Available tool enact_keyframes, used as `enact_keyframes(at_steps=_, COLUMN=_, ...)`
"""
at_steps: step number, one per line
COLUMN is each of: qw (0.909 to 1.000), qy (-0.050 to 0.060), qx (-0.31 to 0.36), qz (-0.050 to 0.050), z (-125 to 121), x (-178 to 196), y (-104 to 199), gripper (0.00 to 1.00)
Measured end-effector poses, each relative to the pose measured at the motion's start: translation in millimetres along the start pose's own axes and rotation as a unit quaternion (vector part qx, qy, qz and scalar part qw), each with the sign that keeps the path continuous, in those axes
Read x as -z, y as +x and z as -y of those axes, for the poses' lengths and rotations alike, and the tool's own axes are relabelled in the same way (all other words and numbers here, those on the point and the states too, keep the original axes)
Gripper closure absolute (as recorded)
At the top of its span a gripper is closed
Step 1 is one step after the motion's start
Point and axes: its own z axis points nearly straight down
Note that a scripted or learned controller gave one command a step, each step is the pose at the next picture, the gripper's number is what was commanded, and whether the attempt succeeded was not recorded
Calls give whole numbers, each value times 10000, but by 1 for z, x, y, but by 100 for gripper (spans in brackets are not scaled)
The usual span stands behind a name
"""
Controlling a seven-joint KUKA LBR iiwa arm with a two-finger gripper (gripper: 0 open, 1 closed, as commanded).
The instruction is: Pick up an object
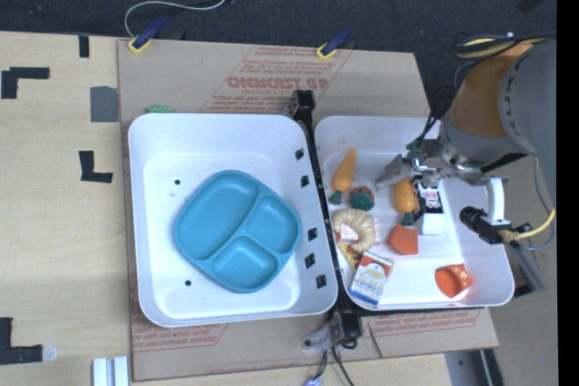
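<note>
A: Bins counted?
B: Two shallow white plastic bins are seen side by side. In the left bin [149,194] one light-blue three-compartment plastic tray [237,230] is laid flat.
A: Right bin?
B: In the right bin [493,285] roughly seven small items are counted: one orange carrot-shaped toy [344,169], one small teal lump [362,197], one tan ring-shaped pastry toy [354,229], one red-orange block [403,239], one small white-and-blue carton [370,277], one orange cup-like piece [452,279], one small orange oval object [406,196].
A: Gripper?
B: One two-finger gripper [416,181] is positioned low over the right bin, just beside or over the orange oval object. Contact cannot be confirmed. Jaw state cannot be told; the fingers are not resolved.
</note>
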Motion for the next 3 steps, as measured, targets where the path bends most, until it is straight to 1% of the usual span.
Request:
enact_keyframes(at_steps=1, qw=10000, qy=-23, qx=8, qz=-10, z=-4, x=-1, y=11, gripper=0)
enact_keyframes(at_steps=3, qw=10000, qy=-15, qx=9, qz=-17, z=-3, x=-2, y=16, gripper=0)
